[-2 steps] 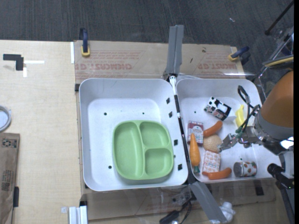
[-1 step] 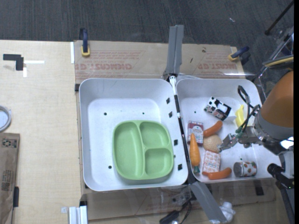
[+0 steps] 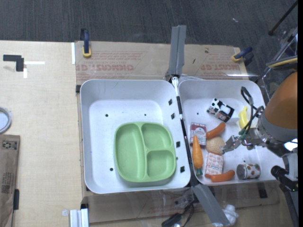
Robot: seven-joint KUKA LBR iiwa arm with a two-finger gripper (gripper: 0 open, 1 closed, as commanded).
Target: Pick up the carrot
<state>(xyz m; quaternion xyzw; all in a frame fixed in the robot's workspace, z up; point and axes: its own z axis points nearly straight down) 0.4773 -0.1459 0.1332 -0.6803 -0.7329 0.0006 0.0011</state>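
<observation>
I see the gripper (image 3: 230, 144) inside the right bin (image 3: 253, 86), low over its floor and pointing toward the view's left. Its two metal fingers (image 3: 228, 148) are spread a little, with a narrow gap between the tips. Nothing sits between them, so I read the pincer as released and empty. The fingertips lie just beside the right edge of a round tan item (image 3: 215, 145); I cannot tell whether they touch it.

The arm (image 3: 284, 108) enters from the right edge of the view. Its orange band sits above the right bin's right wall, and the grey wrist below it angles down and leftward to the gripper. A black cable loops above the wrist.

The carrot (image 3: 197, 151) lies in the right bin, along its left wall, long axis running roughly top to bottom in the view, with the narrow end uppermost. It is apart from the fingers, with the tan item between them.

Around it I note a red-and-white packet (image 3: 198, 132) just above it, a second packet (image 3: 214, 164) just to its right, one orange sausage-shaped item (image 3: 215, 130) above the tan item and another (image 3: 222, 176) near the bin's front wall, a black-and-white item (image 3: 220, 109), a yellow item (image 3: 243, 117), and a small can (image 3: 248, 171) on its side.

The left bin (image 3: 94, 126) holds a green divided plate (image 3: 125, 148).
</observation>
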